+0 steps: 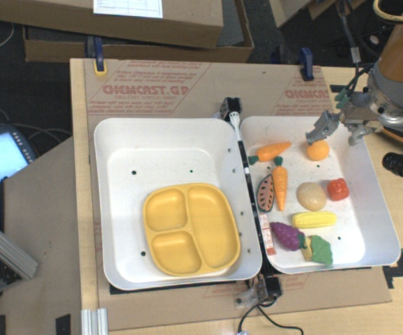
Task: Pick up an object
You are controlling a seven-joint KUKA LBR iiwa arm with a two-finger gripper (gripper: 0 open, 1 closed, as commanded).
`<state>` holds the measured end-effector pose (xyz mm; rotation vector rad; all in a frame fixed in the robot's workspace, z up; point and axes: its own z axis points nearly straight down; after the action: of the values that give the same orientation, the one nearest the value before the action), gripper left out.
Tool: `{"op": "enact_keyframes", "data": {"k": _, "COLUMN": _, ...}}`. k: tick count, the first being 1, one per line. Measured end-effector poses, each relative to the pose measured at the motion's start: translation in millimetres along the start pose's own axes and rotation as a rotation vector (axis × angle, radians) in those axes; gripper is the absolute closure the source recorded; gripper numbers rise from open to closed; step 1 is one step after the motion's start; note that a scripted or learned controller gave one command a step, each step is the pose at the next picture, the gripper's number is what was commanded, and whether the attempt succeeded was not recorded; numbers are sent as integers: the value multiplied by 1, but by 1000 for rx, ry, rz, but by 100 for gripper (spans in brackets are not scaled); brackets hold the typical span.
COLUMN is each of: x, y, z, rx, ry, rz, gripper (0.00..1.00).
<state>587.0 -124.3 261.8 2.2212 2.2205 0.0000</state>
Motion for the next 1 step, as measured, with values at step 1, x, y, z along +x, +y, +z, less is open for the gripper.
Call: {"op": "enact_keyframes", "data": {"k": 1, "x": 56, "y": 44, "z": 79, "rx": 5, "ry": 3, "rz": -6, "gripper": 0}}
